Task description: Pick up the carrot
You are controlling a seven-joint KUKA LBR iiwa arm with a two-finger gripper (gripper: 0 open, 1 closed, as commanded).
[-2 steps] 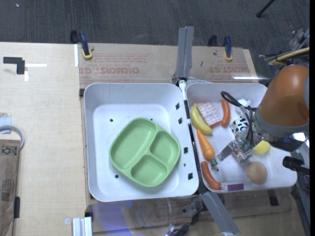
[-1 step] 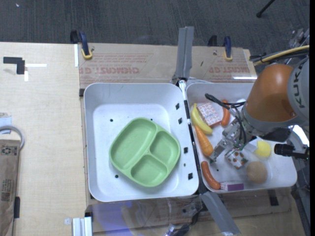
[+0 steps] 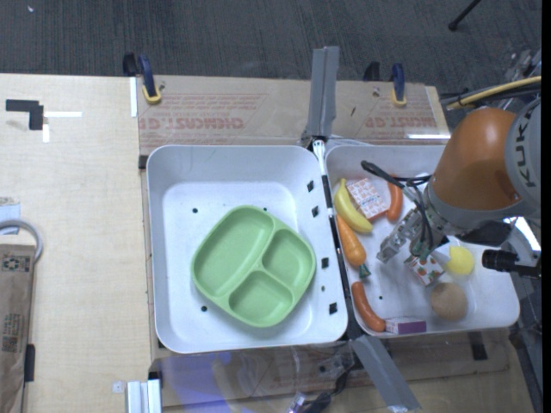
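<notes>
The carrot (image 3: 349, 239) is orange with a small green tip and lies lengthwise along the left side of the right bin (image 3: 482, 321), just below a yellow banana (image 3: 352, 207). My gripper (image 3: 394, 247) hangs low over the middle of that bin, a short way right of the carrot and apart from it. The grey arm with its orange band (image 3: 478, 162) covers the bin's upper right part. I see nothing held in the gripper.
An orange sausage-like piece (image 3: 368, 308) lies at the right bin's front left, another (image 3: 395, 201) near a pink-and-white box (image 3: 368, 197). A yellow lemon (image 3: 461, 261), a brown round thing (image 3: 448, 301) and small boxes (image 3: 406, 325) sit front right. The left bin (image 3: 172, 231) holds a green divided plate (image 3: 252, 265).
</notes>
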